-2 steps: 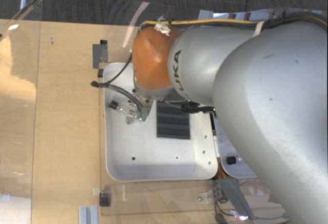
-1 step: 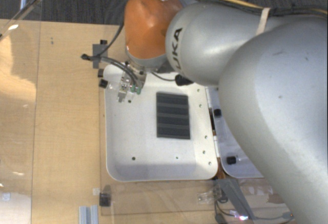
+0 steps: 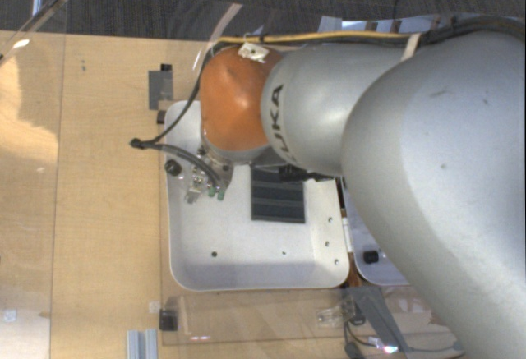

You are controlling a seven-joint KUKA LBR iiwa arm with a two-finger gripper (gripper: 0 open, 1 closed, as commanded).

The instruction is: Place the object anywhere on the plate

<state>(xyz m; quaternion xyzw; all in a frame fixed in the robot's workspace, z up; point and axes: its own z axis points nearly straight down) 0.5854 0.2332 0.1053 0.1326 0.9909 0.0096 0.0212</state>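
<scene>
One white bin (image 3: 246, 263) lay under the arm (image 3: 370, 144), whose gripper (image 3: 197, 181) hung low over its left part; whether it was open or closed could not be told. A dark ribbed block (image 3: 278, 195), likely the object, rested on the bin floor, just right of the gripper. No plate could be made out, so placement seemingly remained undone. Bare floor lay toward the near rim, leaving room to move.

The grey arm (image 3: 394, 127) reaches in from the right, its orange band (image 3: 233, 107) angled downward.
</scene>
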